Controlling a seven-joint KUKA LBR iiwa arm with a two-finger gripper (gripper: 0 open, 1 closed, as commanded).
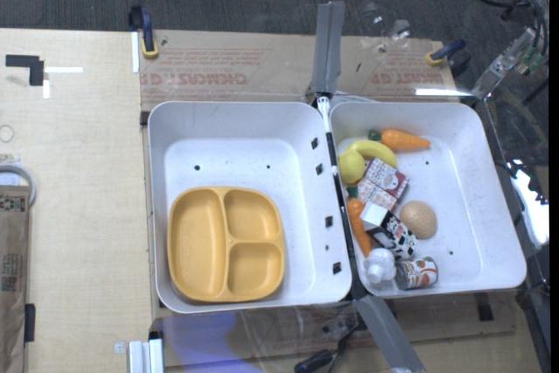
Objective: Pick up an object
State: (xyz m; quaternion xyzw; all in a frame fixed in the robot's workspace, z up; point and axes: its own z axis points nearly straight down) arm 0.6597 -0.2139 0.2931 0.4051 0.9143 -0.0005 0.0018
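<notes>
Orange carrot (404, 139) lies long axis left-to-right at the right bin's (479, 223) far end, its tip toward the arm's side (end effector state: cannot tell).

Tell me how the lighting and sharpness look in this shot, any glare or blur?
Camera view: even, soft lighting, faint shadows inside the white bins; slight overall softness, labels on the small cartons unreadable; bluish glare on the bench edge below the yellow divided plate.
</notes>
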